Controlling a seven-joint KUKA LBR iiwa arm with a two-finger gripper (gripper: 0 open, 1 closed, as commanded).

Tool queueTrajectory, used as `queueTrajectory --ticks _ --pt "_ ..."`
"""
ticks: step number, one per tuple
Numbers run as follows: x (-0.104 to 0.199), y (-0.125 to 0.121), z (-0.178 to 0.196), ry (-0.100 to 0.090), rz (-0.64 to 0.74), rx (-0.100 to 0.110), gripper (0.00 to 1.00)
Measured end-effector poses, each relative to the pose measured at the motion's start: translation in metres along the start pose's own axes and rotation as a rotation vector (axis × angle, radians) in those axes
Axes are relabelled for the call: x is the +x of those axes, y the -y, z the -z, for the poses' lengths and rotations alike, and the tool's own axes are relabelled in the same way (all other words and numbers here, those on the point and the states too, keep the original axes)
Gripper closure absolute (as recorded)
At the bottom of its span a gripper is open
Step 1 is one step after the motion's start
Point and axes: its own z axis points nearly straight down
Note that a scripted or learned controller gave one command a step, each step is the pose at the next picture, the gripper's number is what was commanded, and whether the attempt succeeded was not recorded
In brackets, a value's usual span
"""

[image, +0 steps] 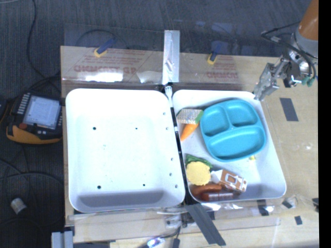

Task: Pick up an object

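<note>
Arm [309, 19]: reaching in at 2 o'clock of the view; grey, with an orange band showing at the top right corner.
Pincer [261, 93]: hanging over the table [300, 154] just outside the right bin's 1 o'clock corner; fingers [267, 81] pointing down and left, standing a little apart; gripping nothing.
Right bin [274, 182]: sitting at 4 o'clock of the view, white and shallow, holding all the objects.
Plate [234, 128]: blue, three compartments, lying tilted at the bin's 12 to 2 o'clock, its near edge facing 6 o'clock; lying near the pincer but apart from it.
Carrot [188, 130]: orange, lying at 9 o'clock of the plate, against the bin's left wall.
Packet [189, 115]: silvery, lying just at 12 o'clock of the carrot, touching it.
Corn [198, 172]: yellow with green leaves, sitting at 7 o'clock of the plate.
Box [231, 181]: small, brown and white, lying at 3 o'clock of the corn.
Sausage [211, 194]: dark red, lying along the bin's 6 o'clock wall, under the corn and box.
Left bin [121, 154]: sitting at 9 o'clock of the right bin, touching it side by side.
Device [37, 117]: black and orange with a screen, lying on the floor at 9 o'clock of the left bin.
</note>
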Motion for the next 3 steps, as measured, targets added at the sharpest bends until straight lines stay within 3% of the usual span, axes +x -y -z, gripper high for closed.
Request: queueTrajectory --ticks 1,3 --pt "0.0005 0.0001 -0.0085 0.001 0.112 0.0 1.0" --pt "-0.0094 -0.0022 -0.0072 0.003 0.466 0.0 1.0"
